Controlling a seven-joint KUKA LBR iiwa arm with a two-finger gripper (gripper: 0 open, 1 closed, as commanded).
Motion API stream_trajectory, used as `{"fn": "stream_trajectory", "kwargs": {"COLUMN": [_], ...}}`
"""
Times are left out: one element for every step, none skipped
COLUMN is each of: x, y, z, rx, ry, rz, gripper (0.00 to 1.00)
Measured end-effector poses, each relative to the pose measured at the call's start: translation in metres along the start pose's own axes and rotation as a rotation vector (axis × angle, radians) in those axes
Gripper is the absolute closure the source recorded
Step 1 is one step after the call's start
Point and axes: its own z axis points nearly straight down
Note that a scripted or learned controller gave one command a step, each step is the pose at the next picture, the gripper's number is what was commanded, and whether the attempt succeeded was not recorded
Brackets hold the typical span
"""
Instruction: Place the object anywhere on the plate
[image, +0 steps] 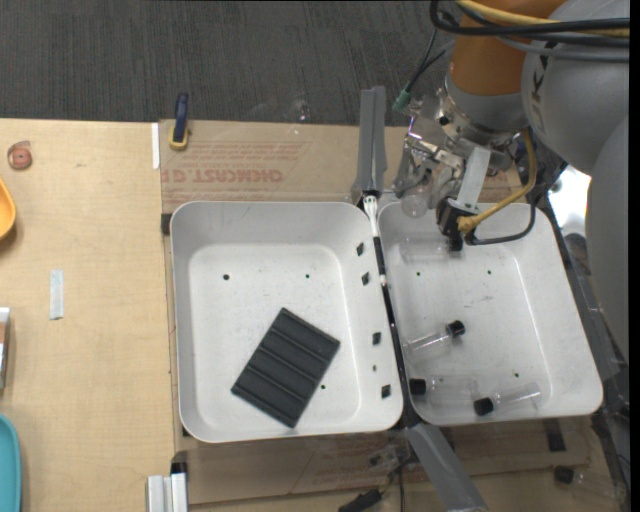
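While the arm (520, 70) hangs over the right bin (560, 300), its tool (445, 190) state is unclear.

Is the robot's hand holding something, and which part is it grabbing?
Cannot be told: the hand hangs over the right bin's back corner, with something clear at its tip.
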Motion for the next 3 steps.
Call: {"fn": "stream_trajectory", "kwargs": {"x": [0.067, 0.099, 0.165], "y": [0.010, -0.003, -0.031], "z": [-0.030, -0.126, -0.125], "rx": [-0.001, -0.002, -0.003], "ry": [0.000, 0.000, 0.000], "rz": [-0.373, -0.575, -0.834], "gripper": [1.00, 1.00, 1.00]}}
